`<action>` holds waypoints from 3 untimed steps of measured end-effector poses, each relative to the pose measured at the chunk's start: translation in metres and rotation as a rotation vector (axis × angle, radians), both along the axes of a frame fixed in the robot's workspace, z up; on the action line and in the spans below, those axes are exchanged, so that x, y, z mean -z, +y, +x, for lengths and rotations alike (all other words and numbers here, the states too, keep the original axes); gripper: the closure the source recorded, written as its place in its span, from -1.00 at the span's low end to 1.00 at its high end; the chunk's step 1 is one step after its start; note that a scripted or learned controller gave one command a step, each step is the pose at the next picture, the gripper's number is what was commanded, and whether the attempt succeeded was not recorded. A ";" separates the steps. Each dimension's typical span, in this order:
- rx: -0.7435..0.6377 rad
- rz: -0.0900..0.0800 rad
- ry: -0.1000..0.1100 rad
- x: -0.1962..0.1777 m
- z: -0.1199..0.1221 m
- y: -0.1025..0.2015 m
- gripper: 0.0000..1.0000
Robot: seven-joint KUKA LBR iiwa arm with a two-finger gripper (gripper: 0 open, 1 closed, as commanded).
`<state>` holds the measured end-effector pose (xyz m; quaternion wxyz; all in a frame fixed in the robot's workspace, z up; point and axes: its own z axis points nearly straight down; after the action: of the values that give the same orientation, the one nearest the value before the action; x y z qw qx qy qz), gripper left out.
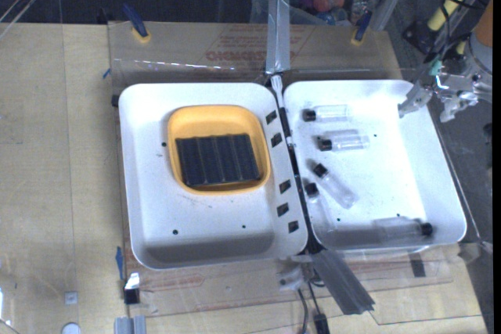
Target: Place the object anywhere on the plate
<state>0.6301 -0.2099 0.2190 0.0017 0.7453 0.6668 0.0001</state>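
The gripper (442, 98) is seen at the right edge of the view, over the upper right corner of the right bin (438, 192); whether it is spread or pressed together cannot be told, and nothing is seen held in it. Nearest to it, a little to its left inside the same bin, a clear vial with a black cap (325, 113) is laid flat. Just below that one a second vial (341, 141) is found, and further down a third vial (332, 183) is set at a slant. Well below the gripper, along the bin's near wall, a fourth vial (401, 228) is laid. Farthest from the gripper, in the left bin (141, 192), a yellow plate (182, 125) is set, with a dark ribbed insert (217, 160) resting on it.
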 end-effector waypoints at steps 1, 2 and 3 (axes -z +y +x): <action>0.005 0.001 0.001 -0.200 -0.010 0.001 -1.00; -0.068 0.002 0.005 -0.217 -0.051 -0.010 -1.00; -0.213 0.002 0.002 -0.129 -0.070 -0.004 -1.00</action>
<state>0.5599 -0.2134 0.3483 0.0001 0.6702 0.7422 0.0000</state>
